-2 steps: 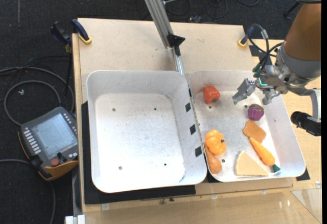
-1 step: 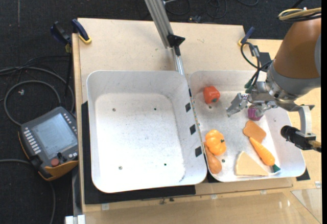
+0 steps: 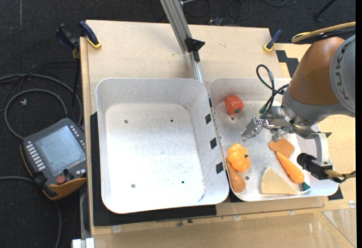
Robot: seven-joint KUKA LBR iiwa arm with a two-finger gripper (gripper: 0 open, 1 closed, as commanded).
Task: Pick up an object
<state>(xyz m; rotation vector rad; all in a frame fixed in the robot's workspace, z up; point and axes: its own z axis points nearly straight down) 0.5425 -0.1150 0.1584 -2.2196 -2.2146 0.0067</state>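
Hand (image 3: 253,129) hangs spread, nothing betw. fingers, over right bin (image 3: 257,199) floor betw. red pepper (image 3: 233,104) and orange pepper (image 3: 238,157); risk: closing in that gap catches neither, or nudges one away.

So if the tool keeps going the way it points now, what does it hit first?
Probably the bare floor of the right white bin. The tool points down and left, towards the gap between the red pepper and the round orange fruit-shaped toy. Height is unclear, so neither contact is certain.
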